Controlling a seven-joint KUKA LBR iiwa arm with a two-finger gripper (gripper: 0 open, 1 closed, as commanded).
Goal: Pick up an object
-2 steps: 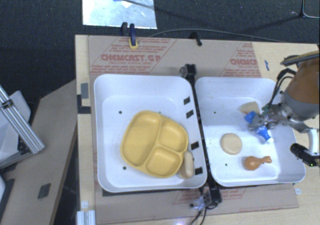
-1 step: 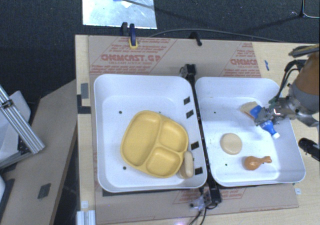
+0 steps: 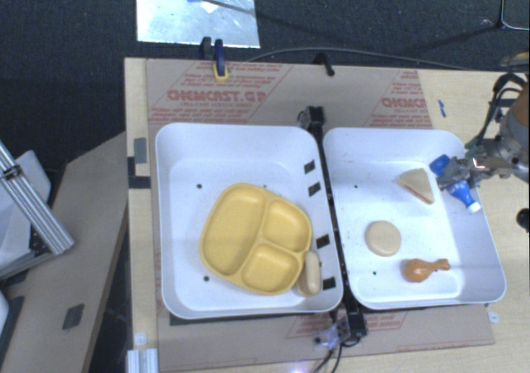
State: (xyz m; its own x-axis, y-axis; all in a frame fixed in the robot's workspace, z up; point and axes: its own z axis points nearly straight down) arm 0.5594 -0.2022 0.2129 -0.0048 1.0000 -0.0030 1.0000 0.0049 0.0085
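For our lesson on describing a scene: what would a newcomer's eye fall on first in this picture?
First the yellow divided plate, large and bright in the left bin, with a pale roll-shaped piece touching its lower right edge. Next the blue-tipped hand reaching over the right bin's far right rim. Below it lie three small food toys: a pale wedge, a round beige disc and an orange drumstick.

2 shallow white plastic bins [image 3: 248,141]; yellow 3-compartment plastic tray [image 3: 255,238]; beige oblong bread roll [image 3: 310,273]; cream wedge [image 3: 418,184]; tan round disc [image 3: 383,238]; orange-brown drumstick toy [image 3: 423,268]; blue-tipped gripper [image 3: 457,182].
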